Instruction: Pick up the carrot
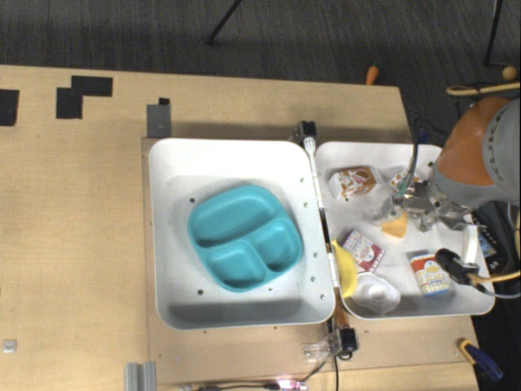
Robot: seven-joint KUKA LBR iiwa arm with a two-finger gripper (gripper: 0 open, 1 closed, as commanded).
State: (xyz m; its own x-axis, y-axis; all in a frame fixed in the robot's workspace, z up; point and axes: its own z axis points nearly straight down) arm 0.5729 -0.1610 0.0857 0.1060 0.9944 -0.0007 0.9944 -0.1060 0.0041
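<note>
A small orange-yellow piece (395, 227), the only carrot-coloured thing here, lies on the floor of the right bin (456, 304), near its middle. My gripper (406, 201) hangs just above and slightly behind this piece, reaching in from the right under the grey arm with its orange band (470, 150). The gripper's body hides the piece's far edge, and I cannot make out whether it touches the piece.
The right bin also holds a brown-and-white packet (354, 182), a red-and-white packet (363, 251), a yellow banana (345, 271), a white lump (375, 293) and a small can (431, 274). A teal divided plate (244, 236) lies in the left bin (167, 218).
</note>
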